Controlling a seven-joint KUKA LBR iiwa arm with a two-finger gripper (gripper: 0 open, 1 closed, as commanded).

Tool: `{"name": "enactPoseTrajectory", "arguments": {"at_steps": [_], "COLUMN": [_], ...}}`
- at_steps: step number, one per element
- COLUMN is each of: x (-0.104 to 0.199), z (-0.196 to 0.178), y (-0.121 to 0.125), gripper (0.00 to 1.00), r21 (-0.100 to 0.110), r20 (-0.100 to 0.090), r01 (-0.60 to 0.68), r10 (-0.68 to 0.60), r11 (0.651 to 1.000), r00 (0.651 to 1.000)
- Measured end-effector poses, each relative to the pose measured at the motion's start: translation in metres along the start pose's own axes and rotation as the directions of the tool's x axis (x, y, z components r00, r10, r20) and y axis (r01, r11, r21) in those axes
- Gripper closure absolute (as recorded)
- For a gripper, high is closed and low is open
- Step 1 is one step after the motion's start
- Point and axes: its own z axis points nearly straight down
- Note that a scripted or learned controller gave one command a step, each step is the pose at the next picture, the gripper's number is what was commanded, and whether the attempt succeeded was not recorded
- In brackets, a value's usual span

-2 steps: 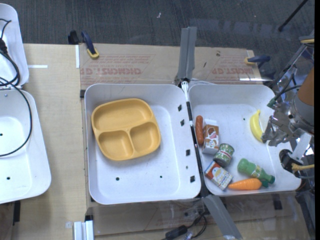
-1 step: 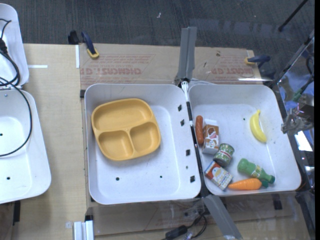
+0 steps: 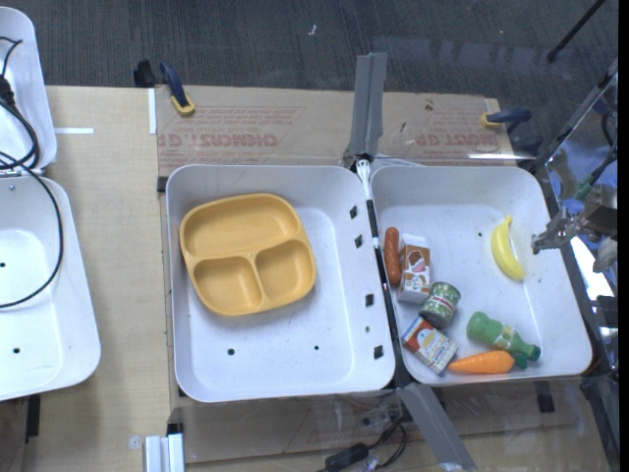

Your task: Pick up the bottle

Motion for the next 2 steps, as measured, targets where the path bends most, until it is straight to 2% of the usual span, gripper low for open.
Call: {"name": "enactPoseTrajectory", "arguments": {"at_steps": [1, 2], "x": [0.0201, 0.0200], "z": [0.1519, 0.1516], "y": [-0.0212, -0.0210], "gripper": [0.00, 0.00], "r21": [0.004, 0.003], "r20": [-0.002, -0.002], "r01": [-0.140, -0.140], "r10": [0.140, 0.140], "r11": [0.990, 0.990], "r00": [0.990, 0.990]}}
